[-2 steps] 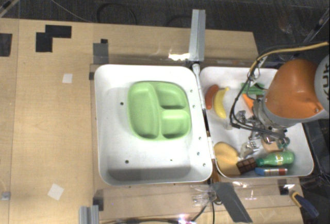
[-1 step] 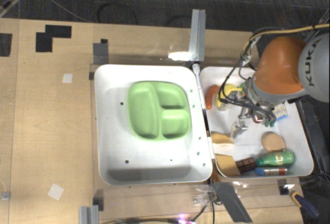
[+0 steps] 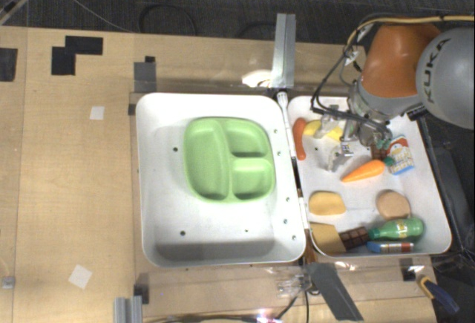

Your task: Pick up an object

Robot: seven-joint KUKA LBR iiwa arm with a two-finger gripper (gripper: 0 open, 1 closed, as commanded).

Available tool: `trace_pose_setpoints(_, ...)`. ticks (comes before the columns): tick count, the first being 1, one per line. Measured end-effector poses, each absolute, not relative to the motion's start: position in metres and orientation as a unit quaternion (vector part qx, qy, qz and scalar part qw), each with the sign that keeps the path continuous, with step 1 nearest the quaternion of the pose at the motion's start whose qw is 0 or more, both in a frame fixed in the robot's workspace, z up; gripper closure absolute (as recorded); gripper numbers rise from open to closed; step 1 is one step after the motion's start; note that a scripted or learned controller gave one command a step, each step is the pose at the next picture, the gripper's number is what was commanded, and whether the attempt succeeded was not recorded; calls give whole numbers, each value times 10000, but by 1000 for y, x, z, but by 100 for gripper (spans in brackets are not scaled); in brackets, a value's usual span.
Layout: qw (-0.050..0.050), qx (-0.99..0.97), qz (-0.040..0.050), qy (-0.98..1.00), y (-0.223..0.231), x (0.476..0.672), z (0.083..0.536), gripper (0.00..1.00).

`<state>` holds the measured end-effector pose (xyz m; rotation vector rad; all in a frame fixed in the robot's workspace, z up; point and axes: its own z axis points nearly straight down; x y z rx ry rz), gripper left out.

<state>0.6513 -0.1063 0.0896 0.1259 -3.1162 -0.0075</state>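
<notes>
The arm (image 3: pixel 415 62) reaches in from the right and hangs over the far half of the right bin (image 3: pixel 438 229). Its gripper (image 3: pixel 343 154) is lowered among the goods there; whether it is apart or together cannot be told at this slant, and nothing is seen clamped in it. Nearest to it lies a carrot (image 3: pixel 364 171), just beside the gripper on its near-right side, mid-bin. The carrot's long axis runs slantwise, the thick end toward the right wall and slightly farther back, the narrow tip pointing toward the left wall and the near edge. A yellow item (image 3: pixel 324 130) sits close against the gripper toward the far-left corner, partly covered by the wrist hardware. A red sausage (image 3: pixel 299 137) lies along the left wall, lengthwise front to back. A small carton (image 3: pixel 399 156) with red and blue print rests just right of the carrot's thick end. Toward the near edge are two bread rolls (image 3: pixel 326 203), one left and one right, well apart. Along the near edge lie a green bottle (image 3: pixel 398 229), on its side with its long axis left to right, a brown bar (image 3: pixel 355 237) and a tan block (image 3: pixel 326 237) in the near-left corner. The left bin (image 3: pixel 159 240) carries a green divided tray (image 3: pixel 226 158), set centrally.
</notes>
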Motion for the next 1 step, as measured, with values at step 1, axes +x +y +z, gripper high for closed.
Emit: trace_pose_setpoints(1, -67, 491, 7, -9988, -111, 584, 90, 0)
